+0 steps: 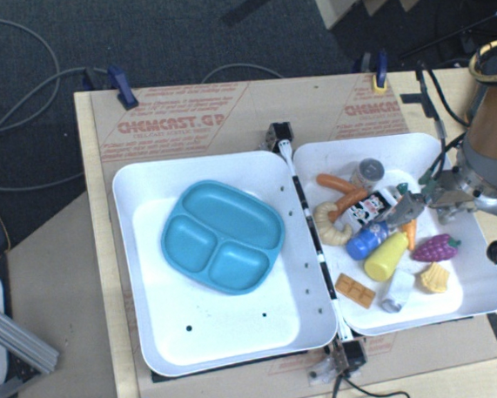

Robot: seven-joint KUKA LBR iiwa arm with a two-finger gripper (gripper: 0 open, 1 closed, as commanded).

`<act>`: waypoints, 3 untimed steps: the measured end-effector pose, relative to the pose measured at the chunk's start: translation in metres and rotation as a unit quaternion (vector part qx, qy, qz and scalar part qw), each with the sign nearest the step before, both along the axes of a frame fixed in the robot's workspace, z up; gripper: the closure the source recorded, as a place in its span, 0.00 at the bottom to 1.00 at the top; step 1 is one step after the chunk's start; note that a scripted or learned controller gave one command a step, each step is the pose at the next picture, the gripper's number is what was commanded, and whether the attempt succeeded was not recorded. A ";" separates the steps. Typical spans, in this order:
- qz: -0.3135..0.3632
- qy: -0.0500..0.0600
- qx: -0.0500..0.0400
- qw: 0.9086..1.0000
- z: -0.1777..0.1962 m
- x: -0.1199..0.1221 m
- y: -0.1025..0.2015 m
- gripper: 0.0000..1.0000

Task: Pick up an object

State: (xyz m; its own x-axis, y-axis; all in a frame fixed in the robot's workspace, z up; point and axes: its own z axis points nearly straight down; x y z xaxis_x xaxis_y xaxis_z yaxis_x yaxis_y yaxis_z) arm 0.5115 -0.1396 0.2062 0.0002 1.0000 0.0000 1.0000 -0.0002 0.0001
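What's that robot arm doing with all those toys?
The robot arm's gripper is reaching down into the right bin, which is full of toy food: a yellow bottle, purple grapes, an orange carrot and a waffle. It isn't clearly holding anything. The left bin holds a blue divided plate.

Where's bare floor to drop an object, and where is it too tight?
Free: left bin floor below the blue divided plate, along its near wall. Crowded: right bin, where the gripper sits among the yellow bottle, grapes and waffle.
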 end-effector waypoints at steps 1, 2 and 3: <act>-0.001 0.004 0.001 1.000 -0.128 -0.019 -0.006 0.00; -0.001 -0.001 0.000 1.000 -0.112 -0.017 -0.006 1.00; 0.005 -0.005 0.000 1.000 -0.016 0.002 0.067 1.00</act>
